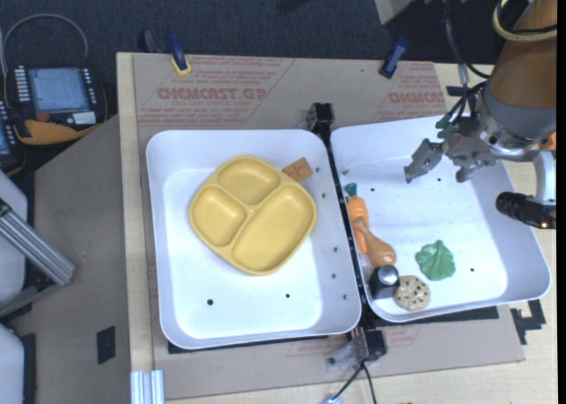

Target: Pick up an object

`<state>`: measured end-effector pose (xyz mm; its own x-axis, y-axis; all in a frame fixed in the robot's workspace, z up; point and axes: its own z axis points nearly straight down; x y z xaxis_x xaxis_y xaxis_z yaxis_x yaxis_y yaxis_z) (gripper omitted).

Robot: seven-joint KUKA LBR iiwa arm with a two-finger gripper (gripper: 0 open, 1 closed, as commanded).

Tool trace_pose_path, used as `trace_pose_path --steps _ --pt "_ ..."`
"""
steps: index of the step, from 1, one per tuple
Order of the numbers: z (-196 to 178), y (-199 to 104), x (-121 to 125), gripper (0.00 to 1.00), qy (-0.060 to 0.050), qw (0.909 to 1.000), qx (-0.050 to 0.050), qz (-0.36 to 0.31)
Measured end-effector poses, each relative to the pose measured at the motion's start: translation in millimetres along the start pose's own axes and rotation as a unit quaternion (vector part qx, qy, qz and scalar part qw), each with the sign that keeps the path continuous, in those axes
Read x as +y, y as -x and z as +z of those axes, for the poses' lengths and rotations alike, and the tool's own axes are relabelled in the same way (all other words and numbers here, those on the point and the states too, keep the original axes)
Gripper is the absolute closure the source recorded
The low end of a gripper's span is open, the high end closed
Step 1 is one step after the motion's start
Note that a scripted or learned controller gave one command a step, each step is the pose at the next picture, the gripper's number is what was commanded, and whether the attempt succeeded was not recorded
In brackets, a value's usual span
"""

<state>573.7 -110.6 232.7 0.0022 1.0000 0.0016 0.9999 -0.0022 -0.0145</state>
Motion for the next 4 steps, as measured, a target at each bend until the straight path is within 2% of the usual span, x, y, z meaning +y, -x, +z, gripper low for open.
trace_pose_path --steps 1,2,4 --pt "-8 0 2 0.00 0.007 1.0000 -0.001 -0.001" --pt "52 -9 2 0.00 0.003 1.0000 0.000 -0.001" --pt "146 -7 15 0.00 0.008 1.0000 -0.002 -0.001"
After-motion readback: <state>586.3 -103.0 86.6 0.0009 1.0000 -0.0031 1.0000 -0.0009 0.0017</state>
